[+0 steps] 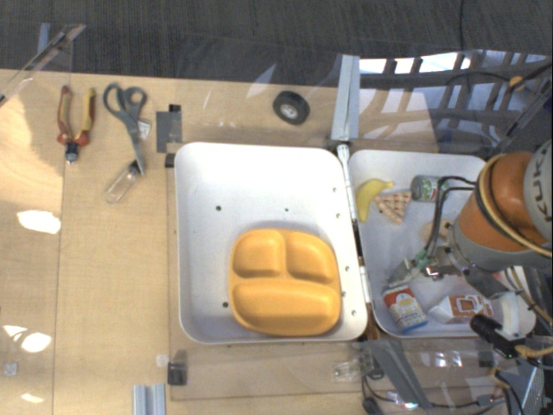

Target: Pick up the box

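The box (404,309) is a small red, white and blue carton lying flat at the near left corner of the right bin (380,232). My gripper (421,266) hangs low over that bin, just above and to the right of the box, under the grey arm with its orange band (492,223). Nothing shows between its tips. The arm's body hides the bin's right part.
A banana (370,194), a tan waffle-like piece (395,205) and a green can (423,188) lie at the right bin's far end. A white and red packet (462,306) lies right of the box. A yellow divided plate (283,281) sits in the left bin (216,197).
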{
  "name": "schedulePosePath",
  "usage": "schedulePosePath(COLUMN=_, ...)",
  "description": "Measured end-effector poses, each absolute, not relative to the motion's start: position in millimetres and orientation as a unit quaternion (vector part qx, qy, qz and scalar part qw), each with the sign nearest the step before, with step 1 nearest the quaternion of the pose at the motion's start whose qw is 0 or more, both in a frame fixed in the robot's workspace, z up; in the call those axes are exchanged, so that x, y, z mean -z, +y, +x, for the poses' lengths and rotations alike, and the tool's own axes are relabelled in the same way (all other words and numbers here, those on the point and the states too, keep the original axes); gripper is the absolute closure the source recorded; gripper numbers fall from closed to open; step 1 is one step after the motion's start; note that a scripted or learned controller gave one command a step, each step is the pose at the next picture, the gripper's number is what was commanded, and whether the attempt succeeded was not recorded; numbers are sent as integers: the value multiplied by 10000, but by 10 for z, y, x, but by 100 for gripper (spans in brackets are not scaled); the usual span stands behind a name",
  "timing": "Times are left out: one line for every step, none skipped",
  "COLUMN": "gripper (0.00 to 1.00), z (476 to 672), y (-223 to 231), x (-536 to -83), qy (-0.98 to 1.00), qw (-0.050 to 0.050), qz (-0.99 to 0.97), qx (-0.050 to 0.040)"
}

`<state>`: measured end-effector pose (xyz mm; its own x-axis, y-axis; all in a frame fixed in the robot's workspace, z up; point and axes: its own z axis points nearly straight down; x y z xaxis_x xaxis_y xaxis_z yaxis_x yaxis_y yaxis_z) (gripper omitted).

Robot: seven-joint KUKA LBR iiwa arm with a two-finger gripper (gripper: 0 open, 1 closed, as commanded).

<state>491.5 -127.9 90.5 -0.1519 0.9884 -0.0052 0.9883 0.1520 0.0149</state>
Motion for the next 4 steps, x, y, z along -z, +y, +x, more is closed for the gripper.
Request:
schedulePosePath(gripper=0, z=4934, y=-930, x=-907, qy=7151, qw=102, qz=6990, qx=-55)
schedulePosePath(gripper=0, z=4938, y=-864, x=-908, qy=6842, qw=109, qz=7292, qx=-65)
schedulePosePath(gripper=0, z=4929, y=-859, x=-908, qy=7201, qw=98, qz=6937, qx=-49)
schedulePosePath(gripper=0, z=4923, y=-900, x=-907, qy=7453, qw=72, qz=6667, qx=-52)
